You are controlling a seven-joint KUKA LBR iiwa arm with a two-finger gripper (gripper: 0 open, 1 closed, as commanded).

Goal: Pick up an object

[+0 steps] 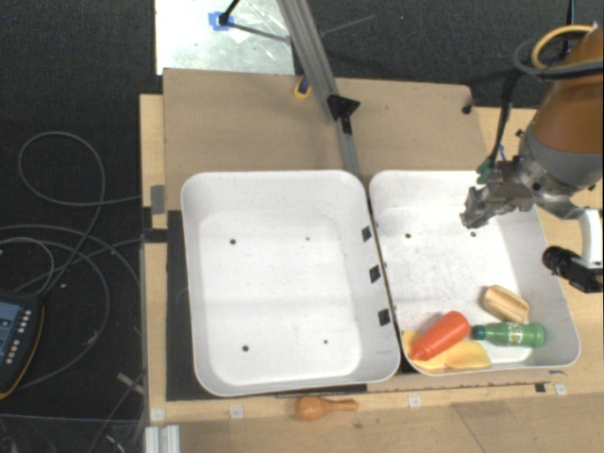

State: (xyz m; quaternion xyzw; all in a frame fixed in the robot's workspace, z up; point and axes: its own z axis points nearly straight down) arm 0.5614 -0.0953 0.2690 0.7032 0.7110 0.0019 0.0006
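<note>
I am looking down through the camera view, and my gripper [478,208] is hanging over the right bin [434,196], up toward its one o'clock corner, with nothing between its tips that I can see; they are too small and dark for me to tell if they are apart or together. The things I could pick up are all sitting down at the five o'clock corner of that bin, well apart from the gripper. The orange carrot [440,335] is lying at a slant and is touching a flat yellow piece [461,358] under it. Just at three o'clock from the carrot is the green bottle [510,333], lying on its side, and at twelve o'clock from the bottle is the tan bread roll [505,302]. They all look like smooth toy plastic, so I am guessing they are light, hard and a bit slippery. The bottle is round and may roll, so I would grab it across its middle. The carrot is fat at one end, so I would pinch the thick part. The roll is short and rounded and looks easiest to close on. The left bin [274,281] is a shallow white tray with small dark dots. A tan pear-shaped toy [324,406] is lying on the bench [236,121] at six o'clock from the bins.
</note>
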